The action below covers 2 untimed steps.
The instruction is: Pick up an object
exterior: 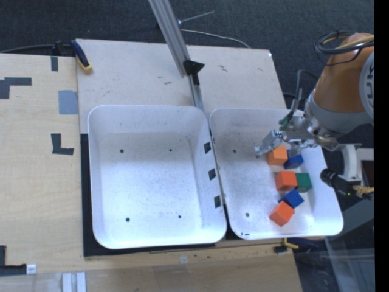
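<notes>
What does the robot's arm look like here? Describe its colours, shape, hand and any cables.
The arm is bulky and rounded, with a broad orange band over a grey section. A dark cable loops over its top. Its hand is small, of pale grey metal, with a touch of green at its base.

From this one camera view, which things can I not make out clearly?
- Tool: small and blurred; open or shut cannot be told.
- Top orange block: its upper edge is covered by the tool, so contact is unclear.
- Small blue block: partly behind the orange one.
- Green block: partly hidden by the middle orange block.
- Arm: cut off by the right edge.
</notes>
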Motion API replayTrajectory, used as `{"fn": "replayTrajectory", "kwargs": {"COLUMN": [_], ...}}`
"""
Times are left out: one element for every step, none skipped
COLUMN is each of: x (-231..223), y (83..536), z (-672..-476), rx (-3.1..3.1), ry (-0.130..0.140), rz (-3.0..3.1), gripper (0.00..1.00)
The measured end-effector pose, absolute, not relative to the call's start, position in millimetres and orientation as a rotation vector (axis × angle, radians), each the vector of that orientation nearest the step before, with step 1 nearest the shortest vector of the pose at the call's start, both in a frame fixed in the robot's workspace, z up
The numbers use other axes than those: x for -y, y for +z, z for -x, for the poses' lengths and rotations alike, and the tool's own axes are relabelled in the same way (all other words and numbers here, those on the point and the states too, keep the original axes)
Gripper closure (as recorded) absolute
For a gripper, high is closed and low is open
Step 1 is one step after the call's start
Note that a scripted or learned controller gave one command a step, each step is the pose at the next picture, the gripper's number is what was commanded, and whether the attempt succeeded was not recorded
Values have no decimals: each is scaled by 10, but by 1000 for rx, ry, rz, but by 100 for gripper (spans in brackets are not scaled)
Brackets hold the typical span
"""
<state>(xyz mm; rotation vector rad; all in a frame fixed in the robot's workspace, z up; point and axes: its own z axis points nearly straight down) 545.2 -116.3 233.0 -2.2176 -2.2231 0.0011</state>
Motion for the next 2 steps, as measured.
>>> {"fn": "replayTrajectory", "kwargs": {"x": [1698,1853], "y": [2331,1308], "z": [-6303,-5768], "rx": [2226,2213], "ry": [-1,12], "rz": [2222,2217], "gripper": [0,0]}}
